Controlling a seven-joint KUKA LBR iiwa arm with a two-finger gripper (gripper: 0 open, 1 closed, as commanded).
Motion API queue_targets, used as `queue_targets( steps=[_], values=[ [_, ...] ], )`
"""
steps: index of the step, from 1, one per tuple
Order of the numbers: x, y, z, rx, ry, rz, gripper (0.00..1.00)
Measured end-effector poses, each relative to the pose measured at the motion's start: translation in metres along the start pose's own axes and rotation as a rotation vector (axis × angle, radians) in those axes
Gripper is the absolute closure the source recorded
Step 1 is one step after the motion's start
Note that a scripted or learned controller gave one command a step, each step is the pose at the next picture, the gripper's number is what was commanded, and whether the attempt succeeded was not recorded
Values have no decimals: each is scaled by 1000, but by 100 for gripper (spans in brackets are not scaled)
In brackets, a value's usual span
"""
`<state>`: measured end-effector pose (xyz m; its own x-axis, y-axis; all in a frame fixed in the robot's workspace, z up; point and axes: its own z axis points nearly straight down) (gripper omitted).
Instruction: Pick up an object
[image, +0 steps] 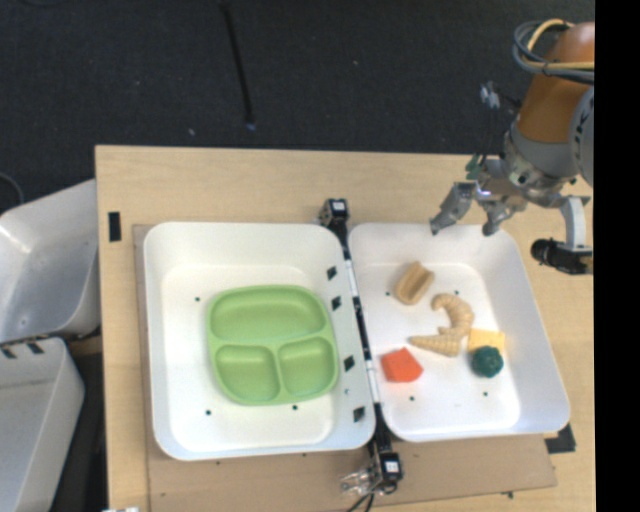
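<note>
Camera view, pincer (467, 218) open, toys (447, 330) below

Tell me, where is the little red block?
The red block lies in the right bin, near its front left corner, close to the divider between the bins. The cone is just to its right.

The scene is evenly and brightly lit from above. Mild glare is seen on the white bins (455, 425) below and left of the gripper (468, 212). Shadows are soft. Slight blur is noted throughout.
</note>
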<state>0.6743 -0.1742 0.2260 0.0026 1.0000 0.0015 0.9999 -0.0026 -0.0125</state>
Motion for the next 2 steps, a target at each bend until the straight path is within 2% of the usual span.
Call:
queue_targets(
  steps=[1, 2],
  values=[
    [0, 2, -9, -13, -3, -4, 0],
    [-3, 13, 44, -11, -4, -6, 0]
  ],
)
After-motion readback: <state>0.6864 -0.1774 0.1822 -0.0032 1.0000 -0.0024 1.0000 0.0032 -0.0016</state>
